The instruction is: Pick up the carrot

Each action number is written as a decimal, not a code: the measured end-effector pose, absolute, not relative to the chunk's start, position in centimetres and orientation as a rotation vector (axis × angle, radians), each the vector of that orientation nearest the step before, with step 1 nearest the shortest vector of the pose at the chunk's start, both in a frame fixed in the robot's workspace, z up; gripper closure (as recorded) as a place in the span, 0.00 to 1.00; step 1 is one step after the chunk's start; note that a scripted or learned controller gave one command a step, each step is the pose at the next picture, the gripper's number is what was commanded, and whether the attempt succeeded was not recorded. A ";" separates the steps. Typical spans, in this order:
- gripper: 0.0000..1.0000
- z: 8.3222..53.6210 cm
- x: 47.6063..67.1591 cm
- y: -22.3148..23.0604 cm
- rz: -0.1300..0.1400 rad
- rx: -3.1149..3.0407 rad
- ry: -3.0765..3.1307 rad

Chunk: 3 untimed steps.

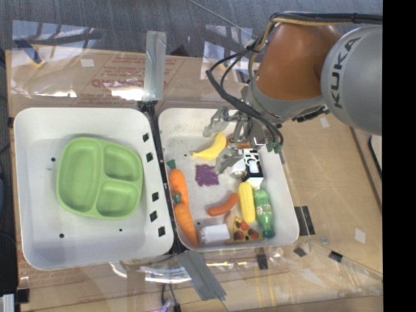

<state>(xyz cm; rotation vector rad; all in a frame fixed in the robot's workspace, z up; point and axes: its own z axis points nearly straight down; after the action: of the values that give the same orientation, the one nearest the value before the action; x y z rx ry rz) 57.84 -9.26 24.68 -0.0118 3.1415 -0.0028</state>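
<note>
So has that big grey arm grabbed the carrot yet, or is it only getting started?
Nothing looks done yet. The orange carrot lies along the left wall of the right white bin, with a second orange carrot just below it, and nothing is touching either. The two-finger gripper hangs over the yellow banana near the bin's far end. Reaching a carrot, gripping it and lifting it all remain.

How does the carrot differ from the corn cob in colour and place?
The carrot is orange; the corn cob is yellow. The carrot lies along the right bin's left wall; the corn cob lies nearer its right side, beside a green bottle. Both are elongated and lie flat.
</note>
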 end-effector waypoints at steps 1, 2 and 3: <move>0.00 9.2 57.4 -9.6 0.000 0.074 3.140; 0.00 19.7 57.9 -5.3 0.000 0.098 3.129; 0.00 10.6 57.4 -8.7 -0.002 -0.394 3.111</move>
<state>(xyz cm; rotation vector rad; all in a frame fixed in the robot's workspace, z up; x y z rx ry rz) 57.41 -8.69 10.62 -0.3944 3.1107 -0.0017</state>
